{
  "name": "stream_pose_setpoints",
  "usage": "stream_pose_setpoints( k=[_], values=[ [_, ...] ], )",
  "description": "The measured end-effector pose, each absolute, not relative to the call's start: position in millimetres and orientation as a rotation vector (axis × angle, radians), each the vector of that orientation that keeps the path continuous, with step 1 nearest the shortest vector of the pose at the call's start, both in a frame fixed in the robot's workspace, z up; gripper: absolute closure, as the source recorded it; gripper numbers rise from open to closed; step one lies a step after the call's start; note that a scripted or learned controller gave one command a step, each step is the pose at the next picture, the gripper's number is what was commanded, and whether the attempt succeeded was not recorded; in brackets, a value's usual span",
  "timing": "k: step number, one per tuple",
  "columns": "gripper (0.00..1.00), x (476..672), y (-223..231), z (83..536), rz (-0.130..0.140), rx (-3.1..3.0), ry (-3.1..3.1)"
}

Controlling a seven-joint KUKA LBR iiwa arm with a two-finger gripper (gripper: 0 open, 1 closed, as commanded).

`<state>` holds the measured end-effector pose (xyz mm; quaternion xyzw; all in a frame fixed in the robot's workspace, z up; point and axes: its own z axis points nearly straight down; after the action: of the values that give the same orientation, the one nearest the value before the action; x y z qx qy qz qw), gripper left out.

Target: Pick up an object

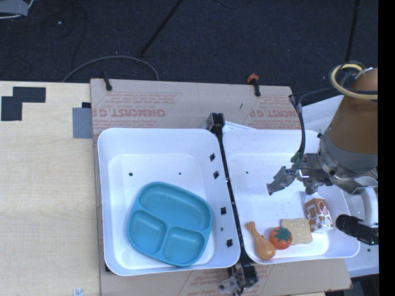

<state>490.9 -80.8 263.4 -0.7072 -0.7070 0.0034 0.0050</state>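
Observation:
My gripper (279, 181) hangs over the middle of the right bin (259, 165), its fingers pointing left and down. It stands open with nothing between the fingers. Below and to its right, along the bin's front, lie a tan toy drumstick (261, 241), a red tomato (280, 238), a slice of toast (297, 230) and a small brown and white carton (318, 214). The carton is the nearest of these, a short way to the right of and below the gripper. None of them touches the gripper.
A blue divided plate (170, 223) lies in the left bin (117, 165). A black divider rail (223, 190) runs between the bins. The grey and orange arm (355, 128) fills the right side above the right bin.

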Motion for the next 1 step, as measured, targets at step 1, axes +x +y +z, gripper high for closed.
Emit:
stream_pose_setpoints(
  k=[1],
  values=[
    [0.00, 492.2, -81.1, 266.7, 0.004, -2.218, -2.219]
  ],
)
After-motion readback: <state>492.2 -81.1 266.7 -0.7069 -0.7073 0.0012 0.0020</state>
